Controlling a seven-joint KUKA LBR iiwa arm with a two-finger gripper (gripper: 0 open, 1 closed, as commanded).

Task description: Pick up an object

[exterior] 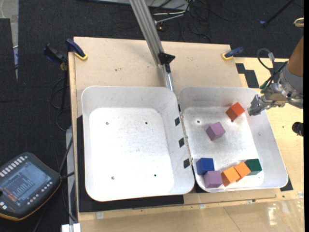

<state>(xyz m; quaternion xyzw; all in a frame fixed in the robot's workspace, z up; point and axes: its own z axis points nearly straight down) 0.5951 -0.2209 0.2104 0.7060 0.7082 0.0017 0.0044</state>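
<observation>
Your gripper (pixel 254 106) carries nothing visible; whether it's open, you can't tell. The orange cube (pixel 235 111) just beside it remains unpicked.

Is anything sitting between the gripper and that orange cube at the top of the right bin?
Nothing visible does. The gripper sits just right of the orange foam cube, with bare white bin floor between them. The purple foam cube lies lower left, off that line.

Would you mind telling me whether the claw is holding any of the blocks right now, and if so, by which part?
Nothing is held. The claw sits at the right bin's far right rim, apart from the nearest orange block, with no block between its tips.
</observation>
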